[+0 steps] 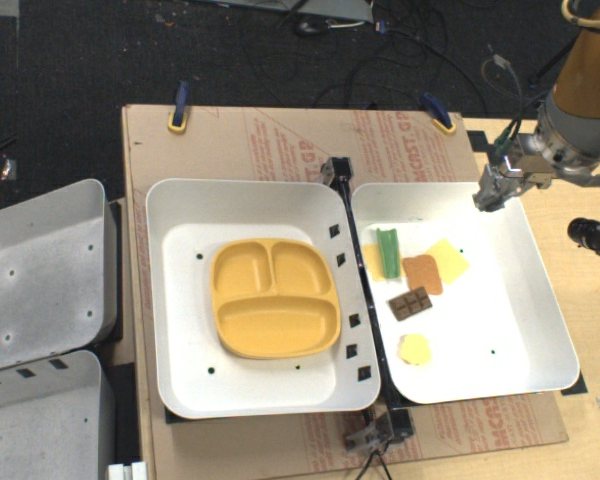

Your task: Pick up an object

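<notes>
The right bin holds several small food pieces: a green stick, a yellow bar, an orange-brown piece, a yellow square, a brown chocolate square and a pale yellow round piece. My gripper hangs over that bin's far right corner, up and to the right of the pieces, with nothing visibly between its fingers. The arm's orange band rises at the right edge.
The left bin holds a yellow divided tray. Black clips run down the divider between the bins. Blue and yellow clamps pin the board's far edge. Grey bins lie at the left.
</notes>
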Tool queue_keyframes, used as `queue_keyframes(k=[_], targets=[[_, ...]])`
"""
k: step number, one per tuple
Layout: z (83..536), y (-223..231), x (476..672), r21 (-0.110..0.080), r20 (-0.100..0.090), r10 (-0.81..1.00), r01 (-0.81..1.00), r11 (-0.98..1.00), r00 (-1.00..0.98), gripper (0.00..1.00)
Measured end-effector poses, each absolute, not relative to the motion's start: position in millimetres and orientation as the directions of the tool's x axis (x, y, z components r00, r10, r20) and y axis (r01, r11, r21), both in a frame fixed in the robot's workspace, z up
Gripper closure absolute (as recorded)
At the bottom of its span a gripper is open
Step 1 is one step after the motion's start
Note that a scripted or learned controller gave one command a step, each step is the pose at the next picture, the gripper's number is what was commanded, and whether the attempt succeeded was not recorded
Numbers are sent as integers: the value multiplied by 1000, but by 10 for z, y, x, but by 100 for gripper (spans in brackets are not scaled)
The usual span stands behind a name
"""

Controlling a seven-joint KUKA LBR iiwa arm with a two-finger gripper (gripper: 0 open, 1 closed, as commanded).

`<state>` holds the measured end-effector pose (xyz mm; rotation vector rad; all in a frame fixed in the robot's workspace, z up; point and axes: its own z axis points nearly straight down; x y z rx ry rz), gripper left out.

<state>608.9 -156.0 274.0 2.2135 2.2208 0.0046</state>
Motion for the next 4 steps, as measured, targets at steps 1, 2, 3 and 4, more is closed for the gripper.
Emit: queue_keyframes(k=[1, 2, 3, 4], targets=[[2588, -960, 5956, -2, 2, 1000, 1000, 8, -8, 100], [2572, -350, 5817, -2, 2, 1000, 1000, 9, -9, 100], [2544, 165, 5613, -3, 2, 1000, 1000, 8, -8, 100], [2345, 600, 5504, -3, 1, 1000, 1000, 7, -7, 100]])
